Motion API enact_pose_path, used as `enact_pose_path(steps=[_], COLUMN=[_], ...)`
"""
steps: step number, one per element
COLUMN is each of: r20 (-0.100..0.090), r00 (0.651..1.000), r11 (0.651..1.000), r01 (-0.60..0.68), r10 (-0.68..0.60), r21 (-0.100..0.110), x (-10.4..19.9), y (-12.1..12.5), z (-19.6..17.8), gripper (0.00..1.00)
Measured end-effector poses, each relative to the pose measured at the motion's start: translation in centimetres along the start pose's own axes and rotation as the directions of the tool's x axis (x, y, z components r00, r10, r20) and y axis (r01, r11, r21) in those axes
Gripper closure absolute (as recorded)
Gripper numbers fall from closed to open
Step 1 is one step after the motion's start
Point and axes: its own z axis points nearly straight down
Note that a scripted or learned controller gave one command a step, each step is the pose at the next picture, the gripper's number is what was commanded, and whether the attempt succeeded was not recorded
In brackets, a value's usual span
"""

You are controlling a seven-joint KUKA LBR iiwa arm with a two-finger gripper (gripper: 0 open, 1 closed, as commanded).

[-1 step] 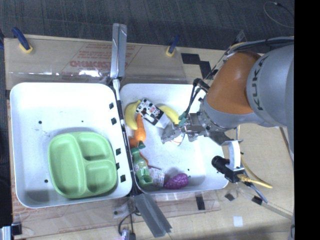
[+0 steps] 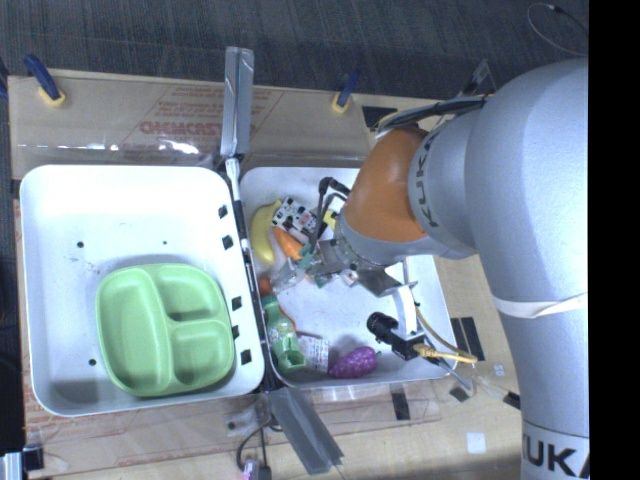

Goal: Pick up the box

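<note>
Where clutter gathers at the near wall of the right bin (image 2: pixel 340 318), purple grapes (image 2: pixel 352 362) and a green bottle (image 2: pixel 280 333) lie. Beyond them the gripper (image 2: pixel 318 258) hangs low, seemingly aimed at the box (image 2: pixel 291 211), though whether it is closed I cannot tell. The box leans on a yellow banana (image 2: pixel 262 233) farther back.

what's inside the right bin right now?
In the right bin: a small patterned box, a yellow fruit, an orange piece, a green bottle and purple grapes. The arm covers the bin's upper-right part, so whatever lies under it can't be seen.
</note>
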Motion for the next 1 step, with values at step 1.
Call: enact_pose_path(steps=[1], r20=[-0.001], r00=[0.991], r11=[0.991], r01=[-0.137], r10=[0.137], r21=[0.0], x=[-6.66], y=[-3.96], z=[-21.71], gripper=[0.0])
